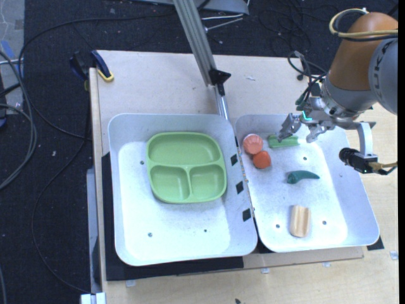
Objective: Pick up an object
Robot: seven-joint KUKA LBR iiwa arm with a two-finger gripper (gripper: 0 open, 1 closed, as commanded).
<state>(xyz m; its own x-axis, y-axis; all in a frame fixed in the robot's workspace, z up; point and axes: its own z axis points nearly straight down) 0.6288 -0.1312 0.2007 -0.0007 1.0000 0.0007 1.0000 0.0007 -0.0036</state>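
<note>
In the right bin (354,230) lie a pale orange ball (252,143), a darker orange ball (262,161), a light green bar (285,142), a dark teal curved piece (302,177) and a tan block (299,221). My gripper (302,128) hangs over the bin's far part, just right of and above the light green bar. Its fingers stand apart, open, with nothing between them. The left finger (290,126) is close to the bar's right end; whether it touches I cannot tell.
The left bin (126,233) holds a green divided plate (187,167). A slanted metal pole (196,33) comes down to the gap between the bins at the back. The arm's grey body and a black part (355,158) overhang the right bin's far right corner.
</note>
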